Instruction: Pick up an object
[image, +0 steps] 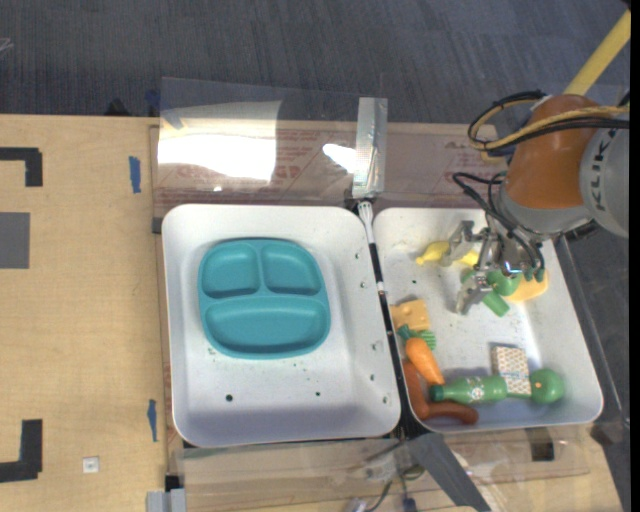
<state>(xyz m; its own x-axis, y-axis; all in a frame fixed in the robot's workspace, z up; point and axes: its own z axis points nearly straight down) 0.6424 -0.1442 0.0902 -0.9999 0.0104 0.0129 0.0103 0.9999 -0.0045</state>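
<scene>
The arm (560, 165) enters from 3 o'clock and hangs over the upper part of the right bin (585, 350). The gripper (485, 285) points down into the bin, its metal fingers (470, 298) set apart, with nothing visibly held between them; the jaws stand open.

Objects near the gripper:
- A green piece (500, 297) lies just at 3 o'clock of the fingertips, touching or nearly touching them; which cannot be told.
- A yellow piece (530, 288) lies just beyond the green one, at 3 o'clock.
- A yellow banana (435, 254) lies near, at 10 o'clock of the gripper.

Objects farther off, toward 6 o'clock:
- A yellow cheese block (411, 316) and a carrot (423, 358) lie by the bin's left wall.
- A patterned block (510, 364) sits above a green bottle (495, 388).
- A red sausage (432, 402) lies along the lower left corner.

The left bin (190, 390) holds a teal divided plate (264, 297), well apart from the gripper at 9 o'clock.
</scene>
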